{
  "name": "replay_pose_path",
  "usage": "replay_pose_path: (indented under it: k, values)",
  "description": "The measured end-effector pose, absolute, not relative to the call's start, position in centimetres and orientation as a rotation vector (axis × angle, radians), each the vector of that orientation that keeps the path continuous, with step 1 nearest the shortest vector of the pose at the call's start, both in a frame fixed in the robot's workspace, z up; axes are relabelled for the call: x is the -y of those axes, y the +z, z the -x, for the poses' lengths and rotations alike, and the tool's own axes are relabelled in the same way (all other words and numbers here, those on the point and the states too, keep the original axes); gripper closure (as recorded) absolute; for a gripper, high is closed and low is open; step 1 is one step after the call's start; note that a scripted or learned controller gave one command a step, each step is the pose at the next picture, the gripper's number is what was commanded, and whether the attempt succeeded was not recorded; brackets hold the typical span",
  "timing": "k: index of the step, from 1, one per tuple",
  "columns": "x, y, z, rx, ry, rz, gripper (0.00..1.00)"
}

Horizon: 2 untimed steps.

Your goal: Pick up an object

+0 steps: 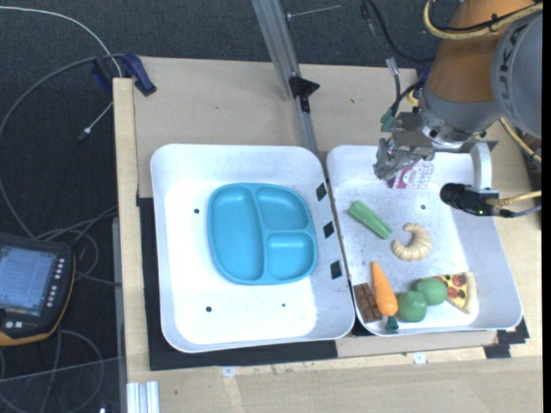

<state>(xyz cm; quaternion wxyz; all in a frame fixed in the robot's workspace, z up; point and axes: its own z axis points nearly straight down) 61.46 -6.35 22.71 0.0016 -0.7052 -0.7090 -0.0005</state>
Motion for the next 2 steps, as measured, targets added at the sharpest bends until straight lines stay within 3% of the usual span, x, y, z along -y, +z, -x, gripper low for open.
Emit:
replay_pose_path:
  k: [2]
  values:
    - [-5.0, 23.5, -56.7, 2.224, 0.001, 2.212, 1.00]
